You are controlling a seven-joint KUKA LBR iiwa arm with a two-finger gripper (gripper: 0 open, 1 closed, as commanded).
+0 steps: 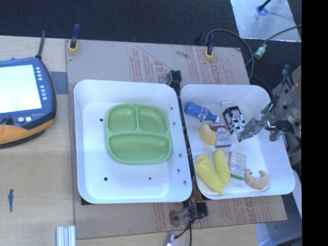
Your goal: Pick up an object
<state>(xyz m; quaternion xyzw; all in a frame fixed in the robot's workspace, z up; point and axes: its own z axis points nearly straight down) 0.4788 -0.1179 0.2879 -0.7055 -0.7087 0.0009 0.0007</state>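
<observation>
The right bin [256, 94] holds several toy foods: a blue bottle [200, 111], a black-and-white carton [233, 118], a small red-and-white carton [222, 136] beside a yellow piece [207, 134], a corn cob [221, 166], a long yellow piece [207, 175], a patterned packet [237, 164] and a croissant [258, 179]. My gripper [254, 126] reaches in from the right edge, over the right half of this bin, just right of the black-and-white carton. Nothing visibly hangs from it.
The left bin [87, 152] carries a green divided plate [138, 134]. A tablet-like pendant [23, 99] lies on the bench at the far left. Clamps [73, 44] pin the cardboard sheet at the back, and cables run behind the right bin.
</observation>
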